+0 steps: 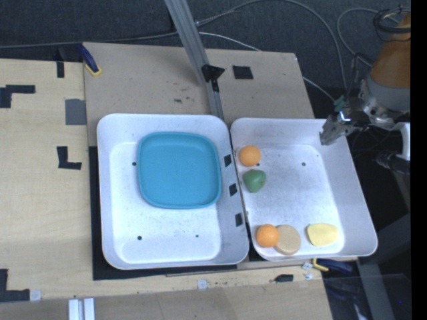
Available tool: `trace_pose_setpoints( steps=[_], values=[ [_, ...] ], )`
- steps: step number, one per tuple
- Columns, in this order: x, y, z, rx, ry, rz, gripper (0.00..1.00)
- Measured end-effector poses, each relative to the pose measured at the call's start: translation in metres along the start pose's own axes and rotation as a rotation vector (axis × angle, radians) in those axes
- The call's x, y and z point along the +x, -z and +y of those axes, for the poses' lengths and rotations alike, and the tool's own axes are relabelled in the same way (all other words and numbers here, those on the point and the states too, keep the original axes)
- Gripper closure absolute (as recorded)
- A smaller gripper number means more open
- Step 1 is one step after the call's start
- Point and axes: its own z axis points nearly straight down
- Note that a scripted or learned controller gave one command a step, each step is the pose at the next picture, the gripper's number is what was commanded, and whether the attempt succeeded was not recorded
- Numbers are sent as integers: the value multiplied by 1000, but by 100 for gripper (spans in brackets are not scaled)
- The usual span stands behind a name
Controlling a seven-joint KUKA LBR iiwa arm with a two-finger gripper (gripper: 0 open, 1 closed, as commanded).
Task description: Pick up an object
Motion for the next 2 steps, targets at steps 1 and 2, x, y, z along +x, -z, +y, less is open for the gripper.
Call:
trace_pose_setpoints(
  steps=[1,2],
  values=[
    [47,-8,1,4,3,2,100],
    [104,-13,1,4,4,2,100]
  ],
)
